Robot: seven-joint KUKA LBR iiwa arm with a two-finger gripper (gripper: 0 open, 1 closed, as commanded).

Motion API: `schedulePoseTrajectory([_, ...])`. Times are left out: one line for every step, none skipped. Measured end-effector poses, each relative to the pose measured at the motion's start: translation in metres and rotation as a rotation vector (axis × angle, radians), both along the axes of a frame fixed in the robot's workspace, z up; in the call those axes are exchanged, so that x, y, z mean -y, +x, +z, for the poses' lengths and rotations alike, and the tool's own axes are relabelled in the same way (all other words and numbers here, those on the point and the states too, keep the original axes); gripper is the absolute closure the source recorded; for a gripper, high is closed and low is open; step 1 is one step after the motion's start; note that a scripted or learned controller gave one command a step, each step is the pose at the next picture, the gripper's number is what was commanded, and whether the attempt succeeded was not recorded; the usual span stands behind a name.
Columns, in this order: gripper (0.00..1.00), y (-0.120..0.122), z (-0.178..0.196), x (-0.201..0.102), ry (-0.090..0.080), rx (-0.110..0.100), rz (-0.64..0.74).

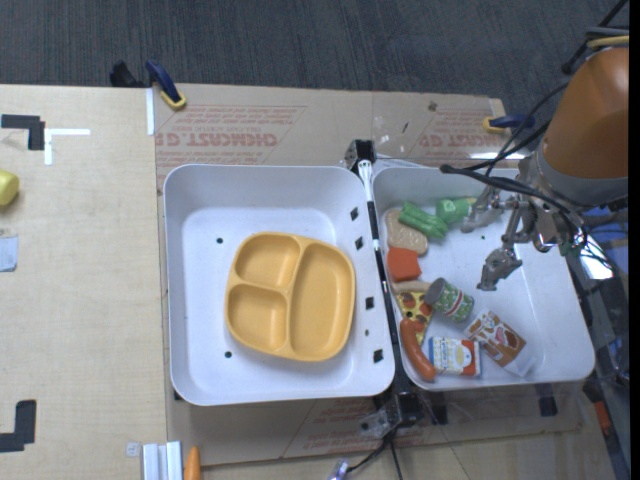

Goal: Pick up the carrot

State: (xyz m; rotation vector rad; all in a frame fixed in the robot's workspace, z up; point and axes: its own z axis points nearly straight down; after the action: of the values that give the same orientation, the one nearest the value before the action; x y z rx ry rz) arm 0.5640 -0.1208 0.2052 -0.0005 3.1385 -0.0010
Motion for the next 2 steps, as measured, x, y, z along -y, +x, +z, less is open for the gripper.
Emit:
schedulePoseTrajectory([0.00, -0.005, -0.013, -0.044, 0.001, 0.001, 0.018])
schedulePoseTrajectory([0.00, -0.021, -0.013, -0.101, 0.001, 0.000, 0.147])
